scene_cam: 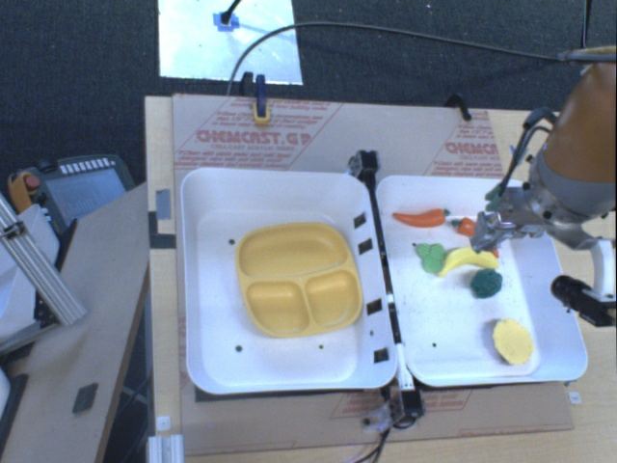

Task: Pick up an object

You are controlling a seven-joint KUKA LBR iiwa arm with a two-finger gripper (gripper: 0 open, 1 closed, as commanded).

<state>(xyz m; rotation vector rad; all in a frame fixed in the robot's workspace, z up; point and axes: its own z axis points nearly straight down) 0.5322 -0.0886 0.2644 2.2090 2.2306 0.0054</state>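
The end effector (489, 231) hovers over the right bin (434, 355), just above a banana (466, 259); its state cannot be told. A carrot (420, 218) lies at ten o'clock, broccoli (486, 283) at six.

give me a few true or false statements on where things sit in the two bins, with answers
1. The yellow divided tray lies in the left bin. True.
2. The carrot lies inside the yellow divided tray. False: it lies in the right bin, near its far edge.
3. The banana lies beside the broccoli. True.
4. The gripper is over the left bin. False: it is over the right bin, next to the banana.
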